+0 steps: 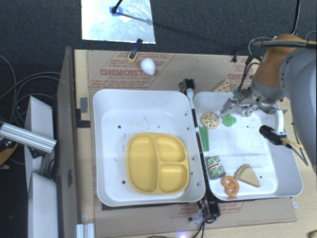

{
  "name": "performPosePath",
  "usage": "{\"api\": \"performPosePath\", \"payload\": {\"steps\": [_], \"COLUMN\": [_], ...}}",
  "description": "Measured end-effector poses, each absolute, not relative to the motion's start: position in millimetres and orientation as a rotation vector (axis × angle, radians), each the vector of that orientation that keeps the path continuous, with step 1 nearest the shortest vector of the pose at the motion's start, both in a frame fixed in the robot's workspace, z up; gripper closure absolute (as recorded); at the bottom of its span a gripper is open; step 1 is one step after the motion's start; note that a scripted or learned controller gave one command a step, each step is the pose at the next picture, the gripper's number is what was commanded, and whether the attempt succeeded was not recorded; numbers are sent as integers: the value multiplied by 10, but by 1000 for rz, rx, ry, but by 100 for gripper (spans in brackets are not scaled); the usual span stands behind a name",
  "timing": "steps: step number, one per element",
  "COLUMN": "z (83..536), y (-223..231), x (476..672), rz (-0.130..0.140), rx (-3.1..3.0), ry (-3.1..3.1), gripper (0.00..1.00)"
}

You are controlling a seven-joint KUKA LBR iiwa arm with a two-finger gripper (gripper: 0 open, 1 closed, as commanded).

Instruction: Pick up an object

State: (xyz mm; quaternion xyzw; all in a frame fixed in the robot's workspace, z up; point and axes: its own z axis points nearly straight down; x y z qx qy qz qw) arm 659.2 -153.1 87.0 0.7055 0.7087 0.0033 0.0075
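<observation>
Tool (234, 109) over the right shallow white bin (290, 182)
I see it beside a small round green piece (229, 120); apart or together, I cannot tell.

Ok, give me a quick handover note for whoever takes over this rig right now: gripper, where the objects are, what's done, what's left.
Gripper: low over the far end of the right bin, just beside the small green piece. Open or shut is unclear, and nothing is visibly held.
Right bin: cookie, green stick, green packet, pretzel, tan wedge.
Left bin: yellow divided tray.
Done: no pick visible yet.
Left: grasp and lift one object. The green piece looks nearest.
</observation>
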Motion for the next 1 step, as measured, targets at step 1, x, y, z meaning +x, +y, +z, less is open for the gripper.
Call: {"api": "performPosePath", "payload": {"steps": [1], "z": [965], "y": [-1508], "x": [6556], "rz": [5], "rx": [2210], "ry": [2223], "gripper": [100]}}
